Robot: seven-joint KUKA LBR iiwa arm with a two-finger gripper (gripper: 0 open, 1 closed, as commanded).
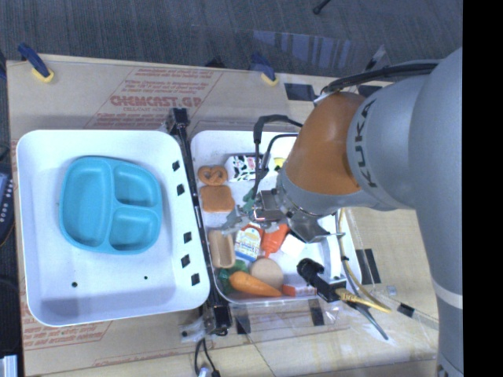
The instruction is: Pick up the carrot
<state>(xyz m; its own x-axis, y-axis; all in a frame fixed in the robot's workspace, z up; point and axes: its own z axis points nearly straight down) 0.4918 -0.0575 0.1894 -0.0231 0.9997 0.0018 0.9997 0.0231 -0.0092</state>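
I can't tell the tool's (266,225) state, so I'd drop squarely over the carrot (253,284) by the right bin's (206,146) front edge, avoiding the egg (267,272).

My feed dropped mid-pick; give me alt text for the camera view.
The gripper hangs over the right bin's toy food clutter, while the carrot lies at that bin's near edge beside an egg. The left bin holds a blue divided plate.
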